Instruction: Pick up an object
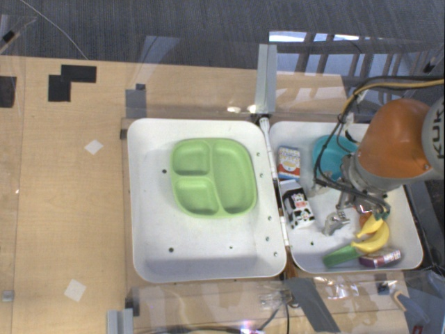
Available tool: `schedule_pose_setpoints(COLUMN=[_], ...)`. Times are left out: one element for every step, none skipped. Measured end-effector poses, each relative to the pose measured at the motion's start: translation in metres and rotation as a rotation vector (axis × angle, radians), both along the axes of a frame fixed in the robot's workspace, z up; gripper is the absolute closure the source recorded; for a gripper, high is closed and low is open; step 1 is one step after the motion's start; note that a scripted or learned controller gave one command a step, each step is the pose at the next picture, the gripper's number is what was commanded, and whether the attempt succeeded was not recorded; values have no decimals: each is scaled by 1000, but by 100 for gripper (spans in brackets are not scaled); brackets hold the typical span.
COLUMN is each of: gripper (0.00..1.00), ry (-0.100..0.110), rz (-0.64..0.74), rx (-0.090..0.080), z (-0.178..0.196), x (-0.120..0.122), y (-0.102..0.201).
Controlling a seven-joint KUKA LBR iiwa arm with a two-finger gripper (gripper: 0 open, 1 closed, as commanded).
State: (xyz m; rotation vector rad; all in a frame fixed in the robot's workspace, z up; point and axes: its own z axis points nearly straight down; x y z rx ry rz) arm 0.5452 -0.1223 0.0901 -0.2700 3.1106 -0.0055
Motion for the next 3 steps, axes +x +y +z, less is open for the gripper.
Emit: schedule_pose_setpoints(gripper=[0, 0, 0], ry=[7, 7, 6], rz=[72, -96, -215], rx=[1, 3, 5], z=[-2, -1, -1], x=[96, 82, 54], y=[-7, 1, -7])
